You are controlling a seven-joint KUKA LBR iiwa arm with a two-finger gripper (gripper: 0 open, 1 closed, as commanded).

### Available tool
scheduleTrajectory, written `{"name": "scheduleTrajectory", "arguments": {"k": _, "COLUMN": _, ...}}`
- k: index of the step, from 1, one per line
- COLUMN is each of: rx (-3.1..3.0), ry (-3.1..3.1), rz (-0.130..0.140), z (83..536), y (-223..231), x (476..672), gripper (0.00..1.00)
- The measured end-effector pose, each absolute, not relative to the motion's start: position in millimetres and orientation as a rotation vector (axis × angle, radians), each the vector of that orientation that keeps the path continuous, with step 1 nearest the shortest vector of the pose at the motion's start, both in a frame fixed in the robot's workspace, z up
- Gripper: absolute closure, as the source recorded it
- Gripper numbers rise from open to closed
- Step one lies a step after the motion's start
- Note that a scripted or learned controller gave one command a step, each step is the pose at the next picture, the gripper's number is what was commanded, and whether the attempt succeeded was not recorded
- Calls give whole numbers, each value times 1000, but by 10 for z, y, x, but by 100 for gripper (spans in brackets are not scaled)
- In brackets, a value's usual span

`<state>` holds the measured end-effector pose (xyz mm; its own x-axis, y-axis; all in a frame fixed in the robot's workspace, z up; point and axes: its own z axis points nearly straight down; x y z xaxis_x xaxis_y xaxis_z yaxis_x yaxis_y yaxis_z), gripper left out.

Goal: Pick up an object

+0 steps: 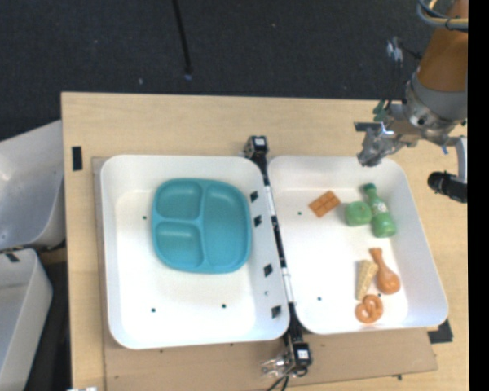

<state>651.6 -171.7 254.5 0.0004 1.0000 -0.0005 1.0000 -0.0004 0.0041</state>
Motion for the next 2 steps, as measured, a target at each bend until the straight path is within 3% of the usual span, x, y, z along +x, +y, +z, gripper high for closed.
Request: {"name": "scheduleTrajectory", "arguments": {"k": 2, "rx": 2215, "ry": 2227, "rz": -1, "z": 2501, "y": -578, "x": 6426, "gripper": 100}}
